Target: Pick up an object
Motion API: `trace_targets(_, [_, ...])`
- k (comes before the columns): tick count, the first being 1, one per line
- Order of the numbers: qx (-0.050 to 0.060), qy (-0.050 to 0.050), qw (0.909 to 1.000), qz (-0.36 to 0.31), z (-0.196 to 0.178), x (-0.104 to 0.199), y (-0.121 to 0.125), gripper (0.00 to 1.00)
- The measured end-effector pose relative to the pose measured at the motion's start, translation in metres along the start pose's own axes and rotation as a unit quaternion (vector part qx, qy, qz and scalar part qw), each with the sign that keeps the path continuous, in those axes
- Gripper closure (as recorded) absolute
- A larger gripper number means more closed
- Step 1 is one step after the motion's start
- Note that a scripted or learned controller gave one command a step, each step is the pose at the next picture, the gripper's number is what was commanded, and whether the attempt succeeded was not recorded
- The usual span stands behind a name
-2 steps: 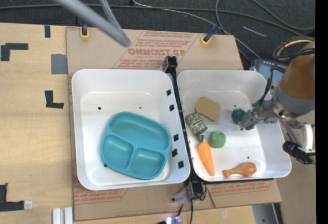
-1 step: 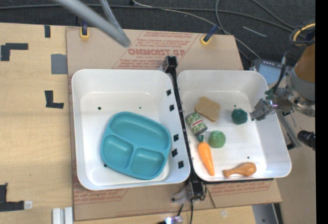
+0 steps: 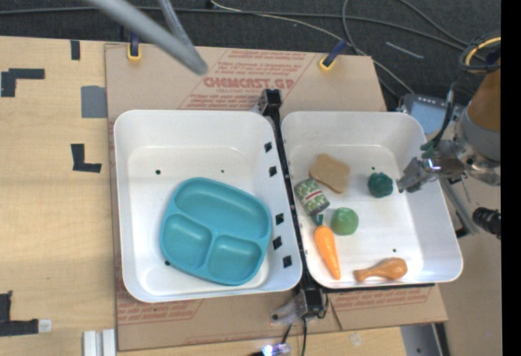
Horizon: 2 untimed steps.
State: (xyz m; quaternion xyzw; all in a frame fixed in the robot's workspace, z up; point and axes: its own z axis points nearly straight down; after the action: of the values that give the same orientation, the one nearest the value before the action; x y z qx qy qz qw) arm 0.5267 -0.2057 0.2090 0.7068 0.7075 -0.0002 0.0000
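The arm (image 3: pixel 487 122) enters from the right side and only its last part is visible. Above the wrist sits the orange band (image 3: pixel 488 100), and under it comes the grey wrist body. From this body the gripper (image 3: pixel 411 175) reaches out to the left and a little downward. It looks dark and small, with metal parts behind it. Thin cables hang just behind the gripper, near the wrist. Whether the gripper carries something is not possible to judge.
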Motion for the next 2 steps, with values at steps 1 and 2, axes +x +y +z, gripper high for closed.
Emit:
trace_targets(1, [0.000,0.000,1.0000,-0.002,-0.004,0.059,0.001,1.00])
trace_targets(2, [0.001,0.000,1.0000,-0.001,0.005,0.109,-0.007,1.00])
